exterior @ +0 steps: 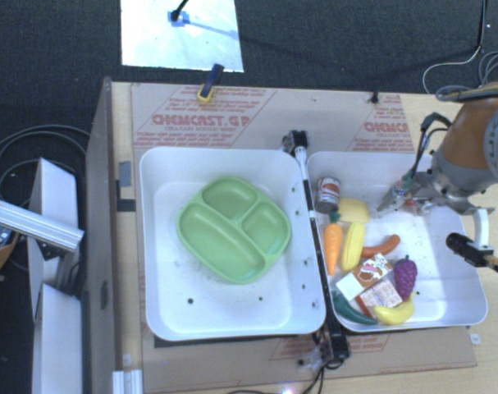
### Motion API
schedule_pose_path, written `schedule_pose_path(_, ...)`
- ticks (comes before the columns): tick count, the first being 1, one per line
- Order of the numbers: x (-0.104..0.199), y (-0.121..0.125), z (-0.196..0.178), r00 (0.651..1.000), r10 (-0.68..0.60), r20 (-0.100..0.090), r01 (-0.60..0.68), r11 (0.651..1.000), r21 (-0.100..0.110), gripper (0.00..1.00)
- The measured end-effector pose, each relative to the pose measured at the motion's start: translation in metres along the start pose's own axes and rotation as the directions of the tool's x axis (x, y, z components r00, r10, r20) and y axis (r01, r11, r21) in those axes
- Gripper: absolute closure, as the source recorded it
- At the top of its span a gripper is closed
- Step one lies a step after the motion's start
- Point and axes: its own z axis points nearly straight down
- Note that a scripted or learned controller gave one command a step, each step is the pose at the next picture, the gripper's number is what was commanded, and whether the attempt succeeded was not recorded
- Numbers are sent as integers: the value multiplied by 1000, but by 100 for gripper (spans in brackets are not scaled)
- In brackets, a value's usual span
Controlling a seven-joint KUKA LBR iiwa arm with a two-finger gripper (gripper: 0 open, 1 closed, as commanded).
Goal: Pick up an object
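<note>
1. Starting at the right bin's (pixel 462 302) near edge: a banana (pixel 394 312) lies along it, with a green pepper (pixel 351 312) toward the near-left corner, grapes (pixel 405 276) and a small box (pixel 372 276) just behind.
2. Mid-bin sit a sausage (pixel 381 245), a corn cob (pixel 354 245) and a carrot (pixel 333 246), the last two with long axes running near to far beside the left wall.
3. Farther back, a lemon (pixel 353 211) and a can (pixel 328 194) sit close to the far-left corner.
4. The gripper (pixel 402 199) hangs over the bin's far middle; whether it is spread or pressed together, I cannot tell.
5. Judging from this, the lemon is the nearest pick: just left of the gripper and slightly nearer the front.
6. The left bin (pixel 166 302) carries a green plate (pixel 234 229).
</note>
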Motion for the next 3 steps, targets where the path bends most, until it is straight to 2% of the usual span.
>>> schedule_pose_path(1, 47, -64, 1, 1000, 3, -4, -3, 1000, 10, 0)
schedule_pose_path(2, 44, -60, -11, 1000, 2, 0, -2, 1000, 1, 100)
schedule_pose_path(3, 79, -45, 1, 1000, -2, -1, 2, 1000, 3, 100)
